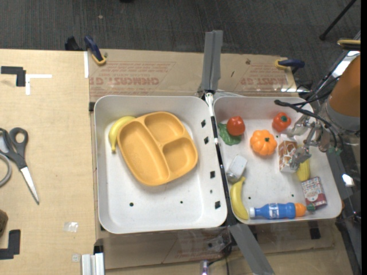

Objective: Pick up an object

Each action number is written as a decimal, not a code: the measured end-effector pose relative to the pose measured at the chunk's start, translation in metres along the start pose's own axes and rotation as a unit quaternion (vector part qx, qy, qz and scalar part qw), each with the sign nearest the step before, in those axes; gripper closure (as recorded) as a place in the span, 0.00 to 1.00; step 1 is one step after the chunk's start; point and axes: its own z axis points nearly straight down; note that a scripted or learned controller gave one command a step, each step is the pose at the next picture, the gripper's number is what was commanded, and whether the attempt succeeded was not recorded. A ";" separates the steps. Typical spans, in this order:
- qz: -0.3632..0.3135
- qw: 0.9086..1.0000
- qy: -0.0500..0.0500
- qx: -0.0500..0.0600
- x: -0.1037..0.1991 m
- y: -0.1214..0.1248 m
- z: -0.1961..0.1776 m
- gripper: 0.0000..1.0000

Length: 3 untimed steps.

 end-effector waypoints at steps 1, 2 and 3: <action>0.065 0.998 0.005 0.001 -0.003 0.000 0.001 0.00; 0.064 0.998 -0.013 0.000 -0.013 0.002 -0.013 1.00; 0.064 0.998 -0.012 0.000 -0.013 0.002 -0.013 0.00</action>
